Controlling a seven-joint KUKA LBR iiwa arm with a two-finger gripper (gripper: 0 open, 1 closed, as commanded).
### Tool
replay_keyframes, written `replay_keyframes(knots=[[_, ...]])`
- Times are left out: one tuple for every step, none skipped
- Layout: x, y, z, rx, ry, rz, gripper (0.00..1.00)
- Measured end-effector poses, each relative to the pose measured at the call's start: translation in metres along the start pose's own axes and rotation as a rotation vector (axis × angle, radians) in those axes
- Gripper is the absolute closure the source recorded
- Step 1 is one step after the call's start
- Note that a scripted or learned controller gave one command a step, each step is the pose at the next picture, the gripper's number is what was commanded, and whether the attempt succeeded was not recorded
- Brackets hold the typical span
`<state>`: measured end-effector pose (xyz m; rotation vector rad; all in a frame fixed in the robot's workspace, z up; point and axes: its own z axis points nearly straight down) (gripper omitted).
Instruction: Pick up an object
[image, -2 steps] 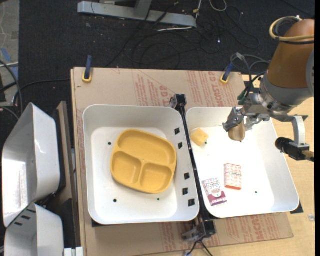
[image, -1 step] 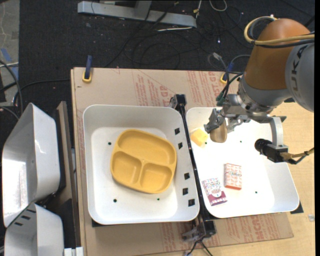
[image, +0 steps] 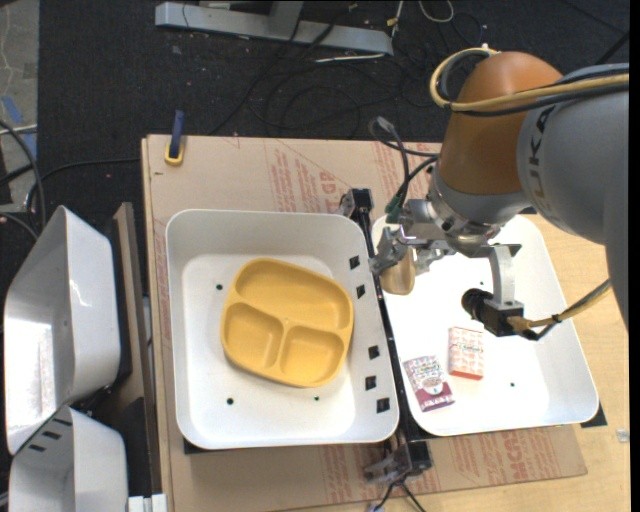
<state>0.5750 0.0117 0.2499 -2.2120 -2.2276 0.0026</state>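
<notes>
Bins number two: the left bin (image: 190, 300) carries one yellow divided plate (image: 287, 321), while the right bin (image: 560, 330) carries three small things, a red-and-white box (image: 466, 352), a pink-and-white packet (image: 428, 381) just beside it, and a tan object (image: 399, 276) hard against the rim the bins share. Open floor lies to the right of the box and along the right bin's near edge, whereas the plate has bare floor all around it. My gripper (image: 410, 250) hangs right over the tan object at the far left corner of the right bin, with box and packet lying nearer the camera, and I cannot tell how wide it stands or whether it has hold of anything.
</notes>
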Motion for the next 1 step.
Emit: replay_keyframes(knots=[[0.0499,-0.0073,0.0172,0.0,0.001,-0.001,1.0]])
